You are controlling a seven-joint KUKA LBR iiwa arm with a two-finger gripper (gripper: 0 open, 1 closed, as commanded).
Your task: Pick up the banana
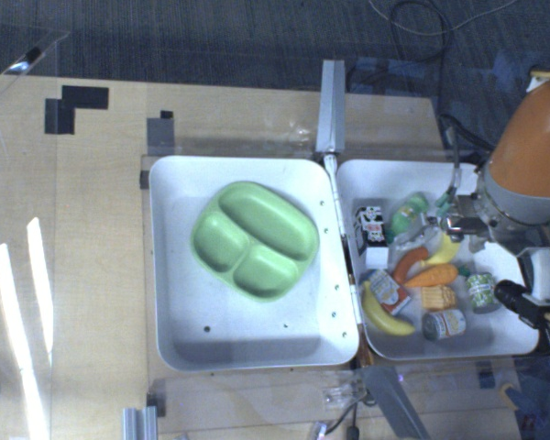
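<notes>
banana (385, 315): yellow, curved, right bin's front-left | gripper (451, 224): grip state unclear

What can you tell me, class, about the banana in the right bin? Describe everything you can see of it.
The banana is a yellow, curved toy, smooth and plastic-looking. It lies flat near the front-left corner of the right bin, running from beside the bin's left wall round towards the front, its curve bulging towards that corner. A small red and white packet lies against its inner side. The end effector is farther back in the bin, apart from it.
</notes>
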